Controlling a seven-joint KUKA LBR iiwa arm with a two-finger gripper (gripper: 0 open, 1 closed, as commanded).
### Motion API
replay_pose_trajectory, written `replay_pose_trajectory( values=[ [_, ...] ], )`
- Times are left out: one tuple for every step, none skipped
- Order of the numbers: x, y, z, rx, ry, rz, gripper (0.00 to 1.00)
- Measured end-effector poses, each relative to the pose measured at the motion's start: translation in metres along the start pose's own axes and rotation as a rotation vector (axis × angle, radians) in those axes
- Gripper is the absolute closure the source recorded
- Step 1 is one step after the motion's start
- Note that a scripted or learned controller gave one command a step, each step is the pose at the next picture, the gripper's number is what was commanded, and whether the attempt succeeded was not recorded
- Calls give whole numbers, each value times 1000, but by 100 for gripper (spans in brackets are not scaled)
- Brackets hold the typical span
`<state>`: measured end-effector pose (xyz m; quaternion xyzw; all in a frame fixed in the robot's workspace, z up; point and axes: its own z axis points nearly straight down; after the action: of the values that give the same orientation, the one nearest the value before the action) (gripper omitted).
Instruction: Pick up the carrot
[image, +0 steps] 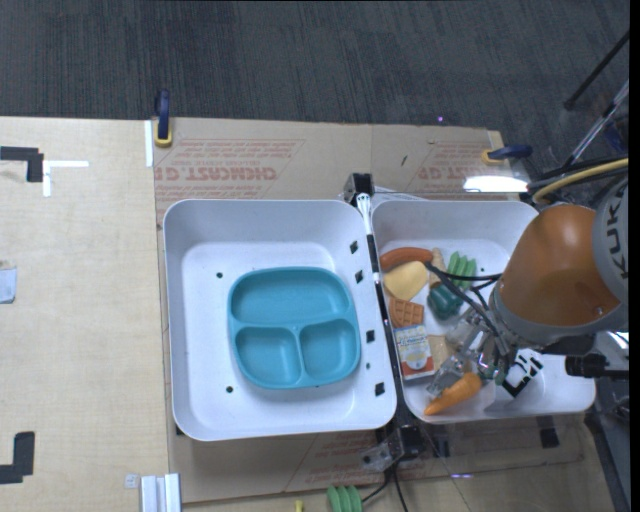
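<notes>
I see the carrot lying in the right bin, just under my fingers; I cannot tell if they are apart. The cardboard on the bench has red upside-down writing I can't read.

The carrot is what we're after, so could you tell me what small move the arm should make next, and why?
Probably a short descent onto the carrot. The gripper sits just above its upper end in the right bin, and the carrot lies flat near the front wall. How the jaws stand cannot be read, so confirm the grasp before lifting.
</notes>
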<state>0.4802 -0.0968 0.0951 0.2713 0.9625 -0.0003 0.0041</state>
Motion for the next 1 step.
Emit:
replay_pose_trajectory(
  values=[
    [-4,2,-10,-5,-12,8,100]
  ],
)
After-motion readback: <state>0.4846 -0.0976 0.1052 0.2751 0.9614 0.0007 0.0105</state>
